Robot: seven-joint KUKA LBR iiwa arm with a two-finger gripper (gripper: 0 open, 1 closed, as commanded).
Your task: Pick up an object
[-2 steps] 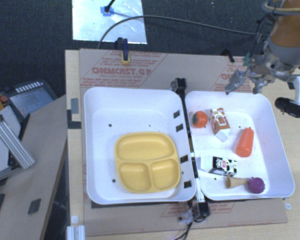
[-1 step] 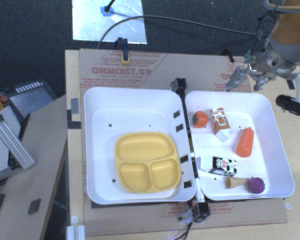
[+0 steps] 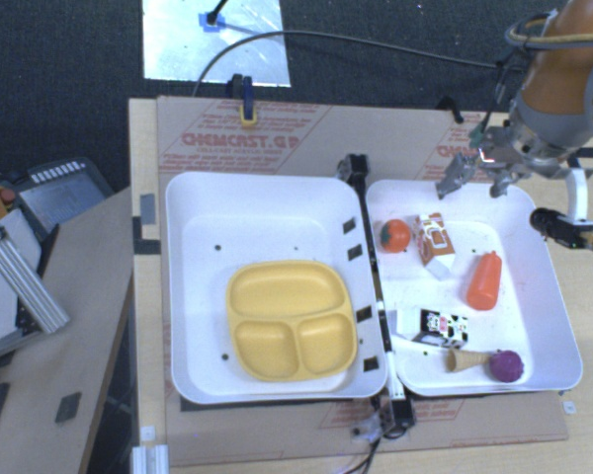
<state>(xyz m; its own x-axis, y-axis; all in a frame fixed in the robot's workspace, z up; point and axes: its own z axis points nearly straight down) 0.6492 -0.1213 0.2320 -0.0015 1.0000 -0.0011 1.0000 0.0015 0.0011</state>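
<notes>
The right bin holds several small items: a red-orange tomato, an orange and white carton, an orange-red bottle-like piece, a black and white cow-patterned carton and a cone with a purple scoop. My gripper hangs above the far rim of this bin, behind the tomato and the orange carton. Its fingers are spread open with nothing between them.
A yellow divided plate lies in the left bin. A black divider strip runs between the two bins. A black fitting sticks out at the right bin's far right rim.
</notes>
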